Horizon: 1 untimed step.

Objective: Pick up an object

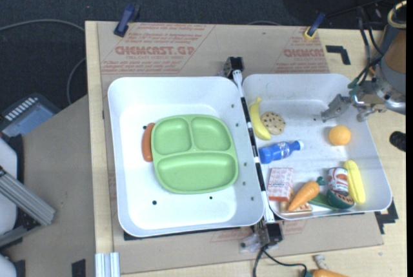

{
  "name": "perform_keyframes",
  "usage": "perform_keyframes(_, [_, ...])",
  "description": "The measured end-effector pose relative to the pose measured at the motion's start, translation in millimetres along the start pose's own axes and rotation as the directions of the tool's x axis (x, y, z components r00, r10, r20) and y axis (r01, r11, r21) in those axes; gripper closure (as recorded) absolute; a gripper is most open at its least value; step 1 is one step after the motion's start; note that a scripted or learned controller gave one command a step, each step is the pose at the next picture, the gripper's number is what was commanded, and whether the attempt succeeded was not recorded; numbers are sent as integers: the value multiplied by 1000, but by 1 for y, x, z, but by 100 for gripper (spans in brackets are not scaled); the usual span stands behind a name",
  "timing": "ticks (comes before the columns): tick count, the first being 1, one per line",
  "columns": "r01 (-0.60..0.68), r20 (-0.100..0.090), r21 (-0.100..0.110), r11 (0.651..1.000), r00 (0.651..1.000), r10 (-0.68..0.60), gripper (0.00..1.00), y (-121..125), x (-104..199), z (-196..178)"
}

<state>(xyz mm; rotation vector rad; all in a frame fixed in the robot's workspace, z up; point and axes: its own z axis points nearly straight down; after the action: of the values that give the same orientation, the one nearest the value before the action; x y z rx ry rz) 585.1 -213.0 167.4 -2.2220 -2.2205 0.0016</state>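
- The step in hand looks like the approach; nothing is lifted yet, and the pincer [337, 108] hangs over the upper part of the right bin [303, 85] with no object between its fingers; its jaws look parted a little, though the slant of the view makes the width hard to judge.
- The likeliest target, to my eye, is the orange ball [339, 135]; it lies on the bin floor just below the pincer in the view, near but not touching, with bare white around it.
- Other candidates lie further off: the cookie [273, 121] beside the banana [259, 121] to the pincer's left; the blue bottle [279, 151] lower left; the carrot [303, 195], the small red-and-white box [280, 183] and the corn cob [355, 182] crowded in the bin's lower corner.
- The next move calls for the pincer to shift toward the ball, centre over it, drop and close; a round thing may roll from a skewed grip.
- The left bin [129, 159] holds a green divided plate [193, 154]; it lies well apart from the arm.
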Motion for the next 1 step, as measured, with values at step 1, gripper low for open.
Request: perform_keyframes(1, [4, -8, 2, 1000, 1000, -4, 0, -16, -3, 83])
